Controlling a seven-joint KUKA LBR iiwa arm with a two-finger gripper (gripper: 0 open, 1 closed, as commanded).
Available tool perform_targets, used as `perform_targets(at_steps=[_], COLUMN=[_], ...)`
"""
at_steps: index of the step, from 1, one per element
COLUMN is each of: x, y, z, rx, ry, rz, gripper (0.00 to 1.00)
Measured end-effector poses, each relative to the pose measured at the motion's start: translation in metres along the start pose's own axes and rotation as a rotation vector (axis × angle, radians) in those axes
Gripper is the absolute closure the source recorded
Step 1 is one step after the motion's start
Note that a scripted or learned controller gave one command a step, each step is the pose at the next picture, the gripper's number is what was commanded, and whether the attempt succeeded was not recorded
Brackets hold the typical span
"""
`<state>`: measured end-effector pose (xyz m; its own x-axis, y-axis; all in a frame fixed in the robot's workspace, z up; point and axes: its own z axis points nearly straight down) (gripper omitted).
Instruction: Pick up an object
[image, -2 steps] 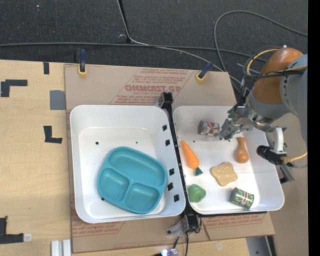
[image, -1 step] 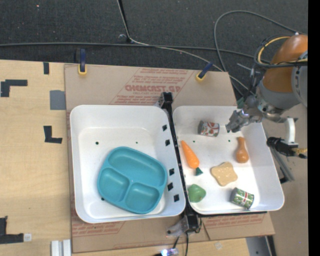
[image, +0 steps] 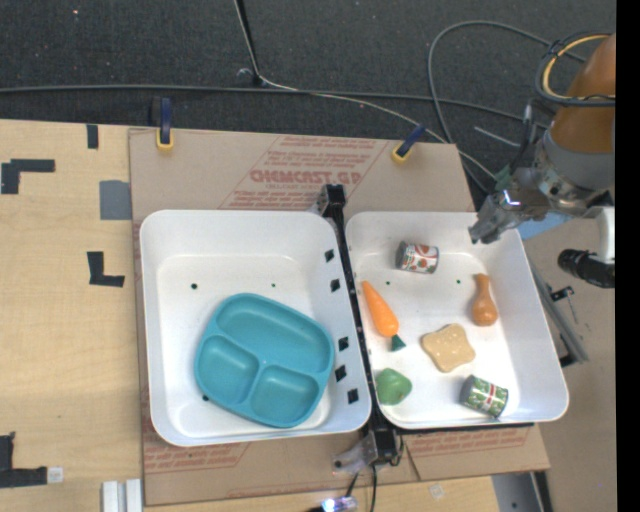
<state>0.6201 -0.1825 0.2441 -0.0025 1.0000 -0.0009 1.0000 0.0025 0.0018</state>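
Camera view, nearest edge first: a green-labelled can (image: 485, 396) is seen lying on its side at about 5 o'clock in the right bin (image: 540, 330), near the front right corner. A green rounded toy vegetable (image: 392, 386) is found at 7 o'clock in the same bin, just beside the divider between the bins. In the left bin (image: 160, 300), a blue sectioned plate (image: 263, 359) is laid toward the front, at about 5 o'clock. Farther back in the right bin, a tan cracker-shaped piece (image: 448, 347) is placed near the centre, with an orange carrot (image: 380, 310) at 9 o'clock, its green tip pointed toward the front. A brown drumstick-shaped object (image: 483, 301) is seen at 3 o'clock, and a red-and-white can (image: 417, 258) lies on its side at 12 o'clock. At the far right corner, around 1 o'clock, the gripper (image: 487, 228) is positioned above the bin rim. Nothing is held by it; how wide it is set cannot be told.
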Motion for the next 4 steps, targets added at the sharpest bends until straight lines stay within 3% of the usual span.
perform_targets(at_steps=[1,2,4], x=[0.000,0.046,0.144], y=[0.002,-0.009,-0.033], z=[-0.051,-0.027,-0.022], rx=[0.001,0.009,0.008], ry=[0.000,0.002,0.002], rz=[0.000,-0.002,-0.003], gripper=[1.00,1.00,1.00])
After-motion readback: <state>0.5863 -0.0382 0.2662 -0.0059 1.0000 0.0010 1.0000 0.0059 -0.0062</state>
